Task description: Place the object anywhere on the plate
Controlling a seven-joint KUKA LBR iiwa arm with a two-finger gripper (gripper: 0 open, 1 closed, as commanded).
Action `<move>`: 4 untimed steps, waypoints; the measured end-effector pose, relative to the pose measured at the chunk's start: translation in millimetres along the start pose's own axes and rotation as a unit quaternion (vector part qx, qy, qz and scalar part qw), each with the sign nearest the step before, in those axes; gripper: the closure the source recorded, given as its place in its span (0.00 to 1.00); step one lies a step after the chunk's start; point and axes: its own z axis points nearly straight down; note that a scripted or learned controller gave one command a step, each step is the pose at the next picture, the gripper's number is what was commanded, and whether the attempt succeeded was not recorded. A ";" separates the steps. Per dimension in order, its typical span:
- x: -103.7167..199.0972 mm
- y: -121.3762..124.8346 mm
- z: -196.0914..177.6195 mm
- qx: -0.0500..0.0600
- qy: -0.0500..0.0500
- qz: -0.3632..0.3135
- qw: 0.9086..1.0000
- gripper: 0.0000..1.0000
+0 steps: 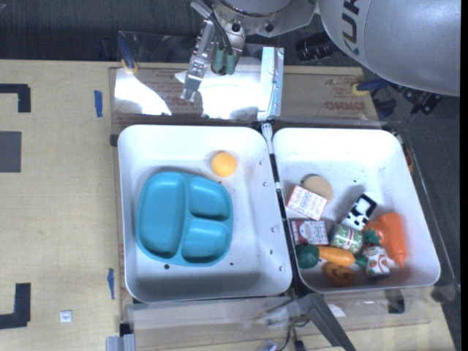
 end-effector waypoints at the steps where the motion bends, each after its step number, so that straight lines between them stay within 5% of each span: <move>1: -0.9 1.7 -12.0 -0.003 -0.004 -0.001 1.000 1.00; 3: -2.9 5.0 -35.9 -0.008 -0.013 -0.003 1.000 1.00; 4: 7.7 -7.8 -8.0 0.012 0.018 0.029 0.999 1.00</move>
